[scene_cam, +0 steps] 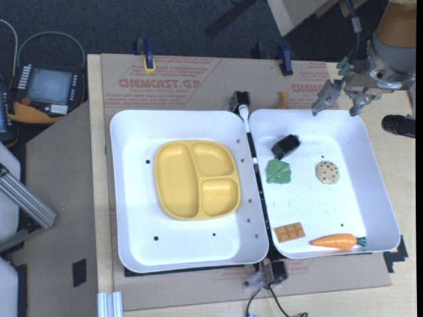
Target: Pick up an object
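Gripper (341,103) up at the far edge of the right bin (370,144), near its far right corner, fingers spread apart and grasping nothing. One finger tip (322,104) on the left, the other (360,104) on the right, both above the bin's far rim. Orange band of the arm (398,18) above it at the top right.

All pickable items well apart from the fingers, lying lower in the right bin. Closest: black block (285,145), tilted, near the bin's left edge, in the far half. Green leafy piece (278,172) just beside and nearer than the black block, close to the left edge. Round speckled cookie (327,172) around the middle of the bin, apart from the rest. Brown waffle cracker (289,232) near the near left corner. Carrot (338,242) with green stub lying along the near edge, toward the near right corner, tip pointing left.

Left bin (132,177) holding a yellow divided plate (196,178) with three compartments, set about in the middle, nothing visible in the compartments.

Both bins side by side on a cardboard sheet (198,78), clamped at the far edge with blue clamps (148,53).
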`<state>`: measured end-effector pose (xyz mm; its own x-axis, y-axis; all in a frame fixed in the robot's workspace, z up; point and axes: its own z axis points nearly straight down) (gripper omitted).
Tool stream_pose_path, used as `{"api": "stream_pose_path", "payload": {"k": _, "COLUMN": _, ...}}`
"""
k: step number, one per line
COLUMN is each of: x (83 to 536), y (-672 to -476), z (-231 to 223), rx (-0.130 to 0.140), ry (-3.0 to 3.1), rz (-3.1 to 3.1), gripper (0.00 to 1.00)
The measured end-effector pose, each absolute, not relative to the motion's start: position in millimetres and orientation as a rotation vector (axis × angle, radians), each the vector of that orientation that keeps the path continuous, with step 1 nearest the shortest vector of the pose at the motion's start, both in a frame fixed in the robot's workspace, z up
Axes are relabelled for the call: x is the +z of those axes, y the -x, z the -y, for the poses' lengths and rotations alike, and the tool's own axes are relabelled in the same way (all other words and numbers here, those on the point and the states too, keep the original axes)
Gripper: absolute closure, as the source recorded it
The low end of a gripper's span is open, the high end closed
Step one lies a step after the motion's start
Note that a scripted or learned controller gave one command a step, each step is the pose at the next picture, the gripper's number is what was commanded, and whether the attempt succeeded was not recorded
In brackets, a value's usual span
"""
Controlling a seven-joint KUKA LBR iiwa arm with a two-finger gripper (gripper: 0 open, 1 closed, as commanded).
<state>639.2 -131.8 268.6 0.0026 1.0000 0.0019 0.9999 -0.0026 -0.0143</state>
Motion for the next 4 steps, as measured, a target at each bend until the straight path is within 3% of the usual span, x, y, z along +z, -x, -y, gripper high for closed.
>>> {"api": "stream_pose_path", "payload": {"k": 1, "x": 276.8, "y": -641.2, "z": 131.4, "rx": 0.001, "ry": 2.221, "rz": 2.221, "gripper": 0.00}}
{"api": "stream_pose_path", "payload": {"k": 4, "x": 127.2, "y": -644.2, "z": 126.9, "rx": 0.006, "ry": 2.218, "rz": 2.217, "gripper": 0.00}}
